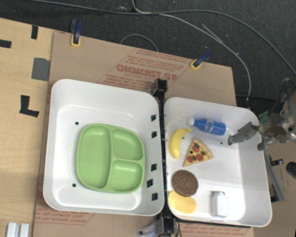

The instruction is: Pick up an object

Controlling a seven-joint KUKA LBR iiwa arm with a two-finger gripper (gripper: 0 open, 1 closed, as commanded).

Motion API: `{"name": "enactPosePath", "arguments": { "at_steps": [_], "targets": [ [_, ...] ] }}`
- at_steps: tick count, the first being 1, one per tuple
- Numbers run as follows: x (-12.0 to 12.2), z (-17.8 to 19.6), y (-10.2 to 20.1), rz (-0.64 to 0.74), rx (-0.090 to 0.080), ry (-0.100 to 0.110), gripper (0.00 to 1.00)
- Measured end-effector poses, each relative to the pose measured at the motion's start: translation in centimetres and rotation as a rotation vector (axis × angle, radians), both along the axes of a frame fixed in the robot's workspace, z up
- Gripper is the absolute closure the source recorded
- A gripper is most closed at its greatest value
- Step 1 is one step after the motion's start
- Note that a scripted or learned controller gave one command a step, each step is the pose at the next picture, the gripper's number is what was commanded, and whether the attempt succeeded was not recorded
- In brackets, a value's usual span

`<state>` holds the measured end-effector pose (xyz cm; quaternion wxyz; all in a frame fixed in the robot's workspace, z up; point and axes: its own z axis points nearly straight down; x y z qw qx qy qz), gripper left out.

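Bottle (209, 126) – blue (glossy), wedge-shaped pizza (197, 153)

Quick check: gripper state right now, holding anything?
Gripper: open, nothing between its fingers, over the right bin's far right edge, near the blue bottle.

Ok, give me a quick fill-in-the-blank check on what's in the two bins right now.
1. The green divided plate lies in the ____ bin as the camera sees it.
2. The blue bottle lies on its ____.
3. The pizza slice lies just right of the ____.
4. The gripper is above the right bin's ____ edge.

Missing words: left; side; banana; right
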<state>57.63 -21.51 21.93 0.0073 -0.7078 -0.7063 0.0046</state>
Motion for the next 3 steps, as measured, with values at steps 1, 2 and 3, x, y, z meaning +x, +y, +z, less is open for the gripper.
{"name": "enactPosePath", "arguments": {
  "at_steps": [1,2,3],
  "targets": [
    [0.2,0.6,0.1,0.004,-0.003,-0.01,0.0],
    [0.2,-4.4,-0.6,0.003,-0.002,-0.006,0.0],
    [0.2,-11.3,-0.1,0.004,0.0,-0.004,0.0]
  ]
}}
